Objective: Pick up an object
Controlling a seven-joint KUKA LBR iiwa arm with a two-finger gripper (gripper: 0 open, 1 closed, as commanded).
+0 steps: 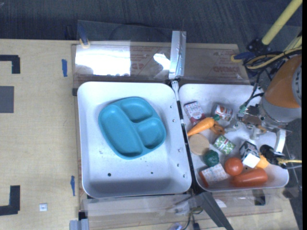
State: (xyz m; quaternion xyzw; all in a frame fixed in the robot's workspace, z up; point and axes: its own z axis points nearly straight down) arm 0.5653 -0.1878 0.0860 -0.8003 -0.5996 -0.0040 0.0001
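Observation:
The right bin (283, 178) holds several toy foods: an orange carrot (204, 126), a red tomato (233, 166), a long red piece (249, 177), a dark green round piece (210, 157), a tan disc (200, 144), a red and white packet (193, 110), a small can (222, 112) and a green and white packet (224, 144). My gripper (245, 120) hangs low over the right half of this bin, beside the can and above the tomato. The wrist's grey body and cables hide its tip. I see nothing lifted off the bin floor.
A blue divided plate (132, 126) lies in the left bin (96, 176). A raised rim (181, 128) separates the two bins. The orange-banded arm (288, 90) covers the right bin's far right side. A black and white item (249, 153) and a red and white box (214, 174) lie near the front.

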